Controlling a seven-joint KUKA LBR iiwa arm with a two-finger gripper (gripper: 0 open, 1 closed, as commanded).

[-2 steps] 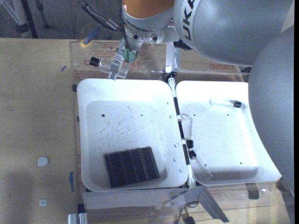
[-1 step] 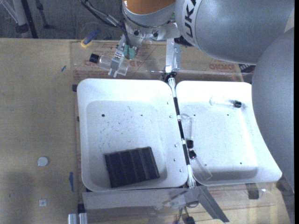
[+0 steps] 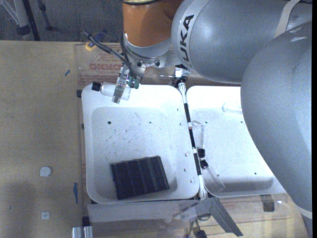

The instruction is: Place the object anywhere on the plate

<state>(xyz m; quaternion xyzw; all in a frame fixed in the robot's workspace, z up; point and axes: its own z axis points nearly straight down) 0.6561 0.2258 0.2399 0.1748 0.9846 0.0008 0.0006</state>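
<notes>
At six o'clock in the left bin (image 3: 94, 148) we see a dark ribbed object (image 3: 139, 176) lying flat. Toward twelve, the gripper (image 3: 123, 87) hangs over the bin's rim; its fingers are too small to judge. The arm (image 3: 257, 48) hides much of the right bin (image 3: 233, 148).

Tan bench top (image 3: 34, 133); grey floor, maybe carpet (image 3: 64, 11), w/ stand legs (image 3: 20, 14) top left.

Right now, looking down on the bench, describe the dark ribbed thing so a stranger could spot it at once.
Find the left white bin of the two side by side. In its near corner, toward the bottom of the view, lies a flat dark ribbed rectangle, slightly tilted. It is the only dark thing on that bin's white floor.
</notes>
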